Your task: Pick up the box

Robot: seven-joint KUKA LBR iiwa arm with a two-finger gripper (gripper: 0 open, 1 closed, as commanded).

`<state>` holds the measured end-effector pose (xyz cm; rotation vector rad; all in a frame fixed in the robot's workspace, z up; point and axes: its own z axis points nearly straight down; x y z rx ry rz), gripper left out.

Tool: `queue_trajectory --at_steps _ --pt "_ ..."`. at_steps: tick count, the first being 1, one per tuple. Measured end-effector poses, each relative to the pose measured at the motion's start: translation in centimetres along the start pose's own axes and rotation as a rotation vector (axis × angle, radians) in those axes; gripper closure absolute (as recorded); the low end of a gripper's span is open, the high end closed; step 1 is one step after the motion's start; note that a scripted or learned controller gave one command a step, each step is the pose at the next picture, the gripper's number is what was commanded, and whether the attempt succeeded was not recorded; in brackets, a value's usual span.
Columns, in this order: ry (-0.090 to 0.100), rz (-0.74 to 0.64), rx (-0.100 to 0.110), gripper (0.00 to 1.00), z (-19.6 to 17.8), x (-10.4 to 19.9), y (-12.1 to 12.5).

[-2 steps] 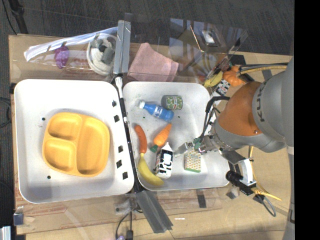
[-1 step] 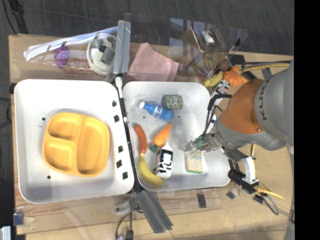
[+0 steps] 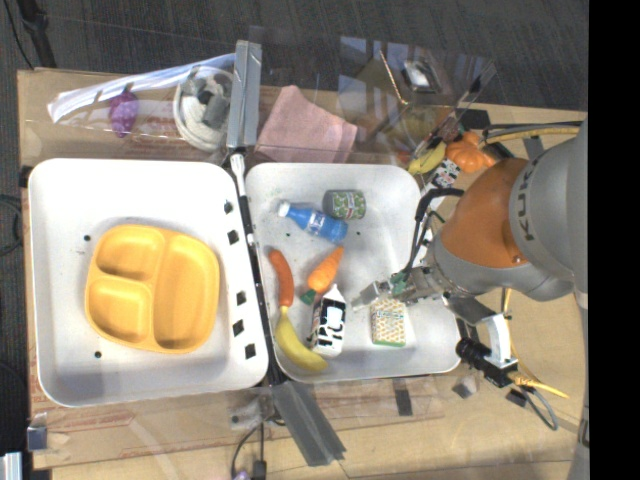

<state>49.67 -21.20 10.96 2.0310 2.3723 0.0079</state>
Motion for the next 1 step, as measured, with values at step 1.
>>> queue_trajectory --at_steps 1 --pt "0.003 0.176 0.001 0.0 1.06 0.2 -1.39"
